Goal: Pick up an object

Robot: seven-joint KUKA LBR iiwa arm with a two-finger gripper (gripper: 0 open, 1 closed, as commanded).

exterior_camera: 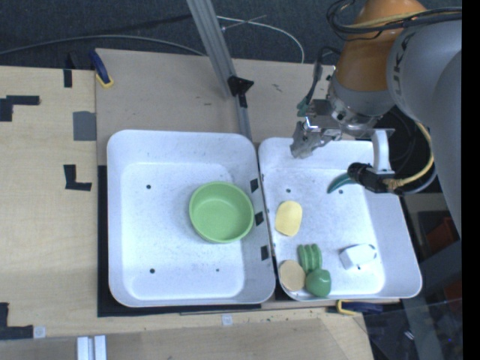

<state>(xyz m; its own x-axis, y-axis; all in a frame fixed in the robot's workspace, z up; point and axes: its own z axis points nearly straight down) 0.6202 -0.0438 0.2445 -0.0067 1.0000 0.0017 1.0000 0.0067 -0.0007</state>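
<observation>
Arm in from the right, gripper point(306, 147) poised over the far left corner of the right bin point(390, 223), above bare white floor. Nothing is visible between its fingers; whether they are spread or closed I cannot tell from this angle. No target is named, so candidates are all loose items. Right bin holds a pale yellow piece point(289, 218) near the shared wall, a ribbed green piece point(309, 256) below it, a tan round piece point(292, 275) and a green round piece point(319, 282) touching or nearly so at the near edge, and a white object point(358, 256) apart to the right. A dark green curved thing point(339, 181) sits beside the arm's black fitting; unclear whether it is loose or part of the rig. Left bin point(135, 216) holds a green bowl point(220, 212). Judgement: approach stage, no grasp made. Nearest candidate is the yellow piece, well apart from the gripper toward the near side. Next move calls for travel toward it, then descent. The clustered items at the near edge look harder to isolate.
</observation>
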